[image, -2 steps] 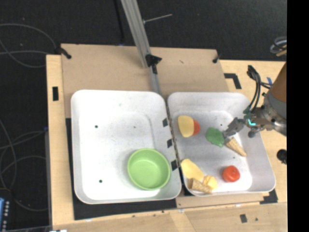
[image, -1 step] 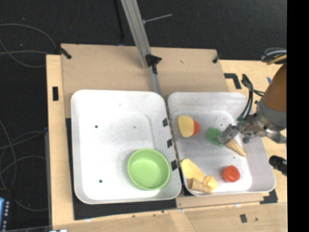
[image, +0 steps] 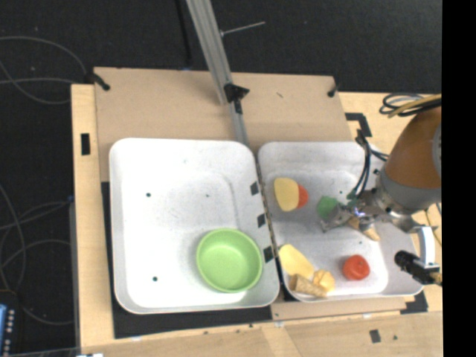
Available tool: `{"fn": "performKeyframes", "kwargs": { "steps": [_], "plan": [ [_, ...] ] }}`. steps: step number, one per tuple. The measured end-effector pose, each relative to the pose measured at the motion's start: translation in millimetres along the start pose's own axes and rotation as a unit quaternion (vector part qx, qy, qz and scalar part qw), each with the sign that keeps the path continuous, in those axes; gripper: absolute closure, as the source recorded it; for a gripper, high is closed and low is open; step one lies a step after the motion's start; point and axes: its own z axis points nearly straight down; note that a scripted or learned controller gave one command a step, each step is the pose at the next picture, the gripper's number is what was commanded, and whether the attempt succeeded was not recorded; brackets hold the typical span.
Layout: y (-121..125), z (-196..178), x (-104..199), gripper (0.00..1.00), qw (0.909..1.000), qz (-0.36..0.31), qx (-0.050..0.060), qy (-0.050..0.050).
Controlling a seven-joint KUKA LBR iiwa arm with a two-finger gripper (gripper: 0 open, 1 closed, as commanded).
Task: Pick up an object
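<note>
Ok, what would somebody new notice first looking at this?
Probably the bright green bowl, alone near the front of the left bin. Next, the grey and orange arm reaching in from the right, its claw low over the right bin beside a small green object.

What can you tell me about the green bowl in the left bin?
The green bowl is a round, light green dish that looks like smooth plastic. It sits upright with its opening facing up, and nothing can be seen inside it. It rests on the floor of the left bin, in the near right corner, close to the wall shared with the right bin. Nothing else touches it; the gripper is over in the right bin.
</note>
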Motion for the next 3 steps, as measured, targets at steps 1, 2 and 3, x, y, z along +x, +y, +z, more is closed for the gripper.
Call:
{"fn": "performKeyframes", "kwargs": {
  "steps": [1,2,3],
  "plan": [
    [0.0,30.4,-1.9,0.0,1.0,0.0,-0.002,-0.001],
    [1.4,18.4,-2.0,1.0,1.0,0.002,-0.005,0.0],
    [6.7,-41.8,4.9,1.0,1.0,-0.004,-0.006,0.0]
  ]
}}
